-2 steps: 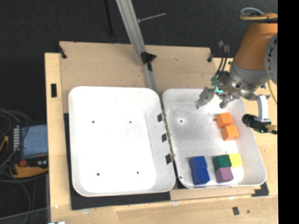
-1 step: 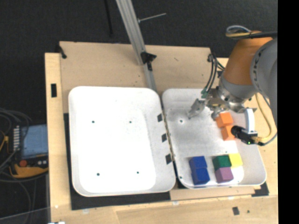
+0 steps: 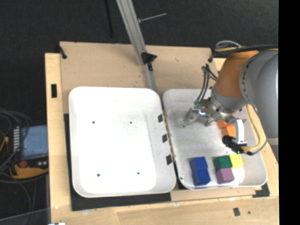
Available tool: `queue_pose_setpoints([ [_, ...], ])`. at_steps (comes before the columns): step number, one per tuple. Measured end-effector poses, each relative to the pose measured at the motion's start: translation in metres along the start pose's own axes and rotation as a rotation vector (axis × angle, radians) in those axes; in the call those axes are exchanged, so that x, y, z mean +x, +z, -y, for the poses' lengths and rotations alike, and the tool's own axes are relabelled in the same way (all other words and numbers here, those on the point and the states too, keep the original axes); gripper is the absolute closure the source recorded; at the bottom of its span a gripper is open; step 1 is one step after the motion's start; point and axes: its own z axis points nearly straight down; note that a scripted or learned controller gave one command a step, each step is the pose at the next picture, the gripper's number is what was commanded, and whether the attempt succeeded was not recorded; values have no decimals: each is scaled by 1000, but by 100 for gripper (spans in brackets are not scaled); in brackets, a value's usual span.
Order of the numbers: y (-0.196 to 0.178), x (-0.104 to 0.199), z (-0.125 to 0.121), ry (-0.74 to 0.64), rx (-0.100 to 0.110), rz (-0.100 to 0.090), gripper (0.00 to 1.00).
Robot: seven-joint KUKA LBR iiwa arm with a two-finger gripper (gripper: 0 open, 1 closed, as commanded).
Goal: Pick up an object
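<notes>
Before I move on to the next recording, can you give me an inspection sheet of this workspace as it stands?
Surface: wooden bench bearing two shallow white bins, the left bin and the right bin.
Job's things: blue block, green block, yellow block and purple block grouped at the right bin's near edge; something orange partly hidden by the arm.
Clutter: nothing seen.
Grippers: gripper low over the right bin, away from the blocks; nothing seen between its fingers.
Cables: wires run along the wrist; more cables left of the bench.
Surroundings: slanted metal pole; blue device off the bench's left.
</notes>
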Motion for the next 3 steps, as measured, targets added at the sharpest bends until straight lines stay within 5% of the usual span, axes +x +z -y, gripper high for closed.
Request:
queue_pose_setpoints([
  [1, -1, 0, -1, 2, -1, -2, 0],
  [2, -13, -2, -1, 7, -5, -2, 100],
  [3, -62, 4, 2, -2, -7, -1, 100],
])
